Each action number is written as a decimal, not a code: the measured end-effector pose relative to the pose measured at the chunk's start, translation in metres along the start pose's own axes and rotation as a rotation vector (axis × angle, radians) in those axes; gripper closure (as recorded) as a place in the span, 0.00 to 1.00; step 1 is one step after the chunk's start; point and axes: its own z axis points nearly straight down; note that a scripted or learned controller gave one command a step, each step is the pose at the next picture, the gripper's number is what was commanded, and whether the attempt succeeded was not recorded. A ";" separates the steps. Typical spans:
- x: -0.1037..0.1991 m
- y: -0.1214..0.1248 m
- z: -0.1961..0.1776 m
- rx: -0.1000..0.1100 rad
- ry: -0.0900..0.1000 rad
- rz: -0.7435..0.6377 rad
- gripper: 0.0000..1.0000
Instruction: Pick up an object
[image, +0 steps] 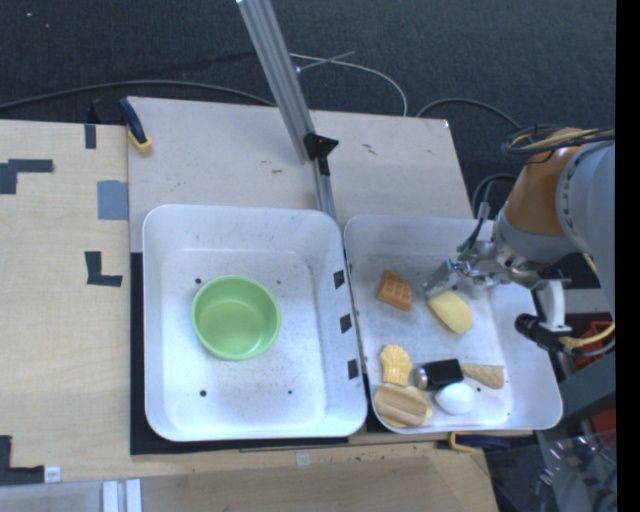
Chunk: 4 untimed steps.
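My gripper (458, 283) is low in the right bin (530, 400), near its back right part. It is open, and its fingers straddle the upper end of a pale yellow oval object (452, 313); nothing is lifted. An orange waffle-like square (395, 291) lies just left of it. At the front of that bin sit a yellow ridged piece (396, 364), a black object (439, 373), a white egg-like ball (457, 398), a tan bread roll (402, 405) and a tan wedge (485, 376).
A green bowl (236, 317) stands in the left bin (170, 400). A metal pole (285, 80) slants up from the wall between the bins. The arm's orange band (535, 195) and a black fitting (545, 330) hang over the right bin's edge.
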 end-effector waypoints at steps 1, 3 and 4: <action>0.000 0.002 -0.014 -0.005 -0.001 -0.002 1.00; -0.003 0.002 -0.119 -0.011 -0.002 0.000 1.00; -0.003 0.002 -0.110 -0.006 -0.002 0.000 1.00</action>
